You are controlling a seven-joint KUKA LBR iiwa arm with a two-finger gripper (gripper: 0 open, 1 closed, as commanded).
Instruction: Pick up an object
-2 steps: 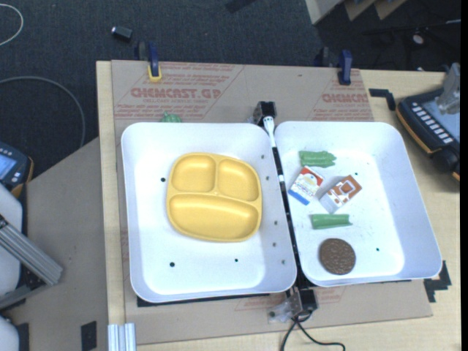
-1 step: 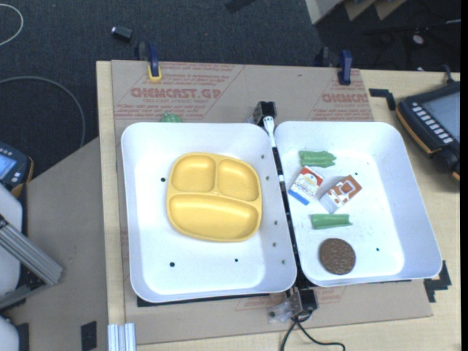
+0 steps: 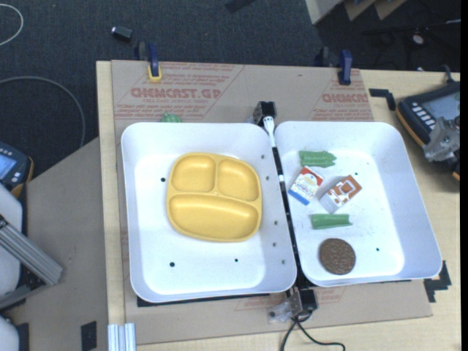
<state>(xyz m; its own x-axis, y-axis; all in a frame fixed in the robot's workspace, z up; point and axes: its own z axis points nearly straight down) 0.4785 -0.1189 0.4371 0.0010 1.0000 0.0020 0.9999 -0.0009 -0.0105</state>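
Observation:
The right bin (image 3: 395, 159) holds several small objects. A green piece (image 3: 317, 157) lies near its back. Below it sit a small white, red and blue carton (image 3: 306, 185) and an orange and white carton (image 3: 343, 192), side by side. A second green piece (image 3: 330, 221) lies in front of them, and a round brown disc (image 3: 337, 256) rests near the front edge. The left bin (image 3: 142, 196) holds a yellow divided plate (image 3: 214, 197).
The bins sit on a brown board (image 3: 219, 90) clamped at the back by two blue and yellow clamps (image 3: 153, 61). A handheld controller (image 3: 431, 115) lies at the right edge. Cables run between the bins and off the front.

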